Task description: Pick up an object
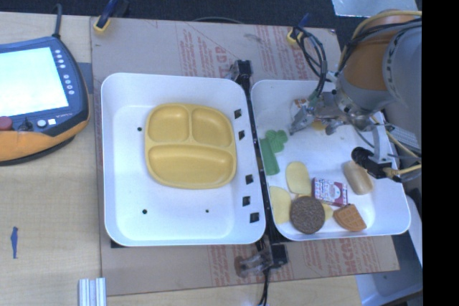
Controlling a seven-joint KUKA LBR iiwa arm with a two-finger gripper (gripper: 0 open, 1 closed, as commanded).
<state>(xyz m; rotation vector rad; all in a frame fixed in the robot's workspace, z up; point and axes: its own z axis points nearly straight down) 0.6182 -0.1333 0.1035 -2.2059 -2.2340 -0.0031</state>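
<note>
The right bin (276, 93) holds several small toy foods. A green piece (272, 150) lies by its left wall. Toward the front are two pale yellow pieces (297, 177), a round brown cookie (307, 214), a small red and white box (330, 191), an orange-brown wedge (350, 217) and a tan roll (357, 178). My gripper (307, 117) hangs over the back of this bin, up and to the right of the green piece, with no object seen in it. The grey arm with its orange band (369, 64) comes in from the right.
The left bin (118, 218) carries a yellow divided plate (191, 145). A teach pendant (36, 93) rests on the bench at far left. Black cables (312, 54) loop behind the right bin, and clamps (244, 70) sit between the bins.
</note>
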